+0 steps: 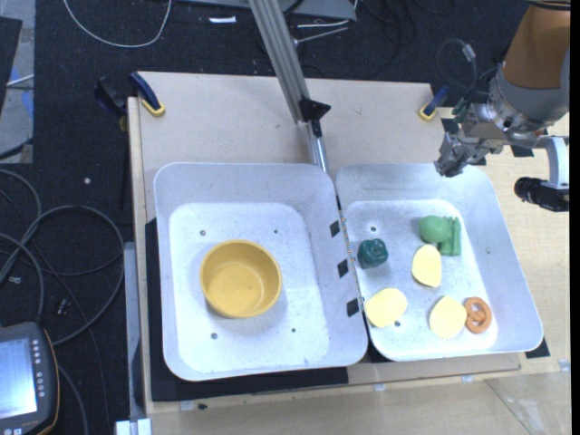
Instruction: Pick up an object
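Observation:
The right bin holds a green toy, a dark teal lump, three pale yellow pieces and an orange ring-shaped piece. My gripper hangs over the bin's far right rim, above and behind the green toy, well apart from every object. Nothing is visible between its fingers.
The left bin contains a yellow bowl. A slanted metal pole comes down to the gap between the bins at the far side. Clamps sit on the bench's back corners.

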`<state>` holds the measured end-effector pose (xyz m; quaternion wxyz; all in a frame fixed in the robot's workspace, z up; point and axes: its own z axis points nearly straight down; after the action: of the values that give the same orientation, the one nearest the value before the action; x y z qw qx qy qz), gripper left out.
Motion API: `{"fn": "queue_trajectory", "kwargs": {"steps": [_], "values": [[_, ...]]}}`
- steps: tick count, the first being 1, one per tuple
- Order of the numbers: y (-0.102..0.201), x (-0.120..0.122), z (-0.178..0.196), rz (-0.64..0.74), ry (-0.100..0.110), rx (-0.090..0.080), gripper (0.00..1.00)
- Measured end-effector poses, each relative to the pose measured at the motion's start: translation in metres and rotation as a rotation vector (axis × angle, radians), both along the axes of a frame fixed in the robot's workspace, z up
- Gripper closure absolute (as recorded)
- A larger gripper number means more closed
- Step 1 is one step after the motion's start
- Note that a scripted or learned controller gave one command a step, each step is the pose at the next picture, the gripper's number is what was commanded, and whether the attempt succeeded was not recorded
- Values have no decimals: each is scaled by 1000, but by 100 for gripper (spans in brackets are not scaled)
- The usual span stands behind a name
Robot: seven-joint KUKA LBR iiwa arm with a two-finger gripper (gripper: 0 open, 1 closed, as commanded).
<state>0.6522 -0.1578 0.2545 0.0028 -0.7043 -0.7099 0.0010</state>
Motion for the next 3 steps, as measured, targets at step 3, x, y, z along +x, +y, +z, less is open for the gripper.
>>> {"fn": "queue_trajectory", "kwargs": {"steps": [3], "values": [[144, -66, -19, 2, 3, 1, 100]]}}
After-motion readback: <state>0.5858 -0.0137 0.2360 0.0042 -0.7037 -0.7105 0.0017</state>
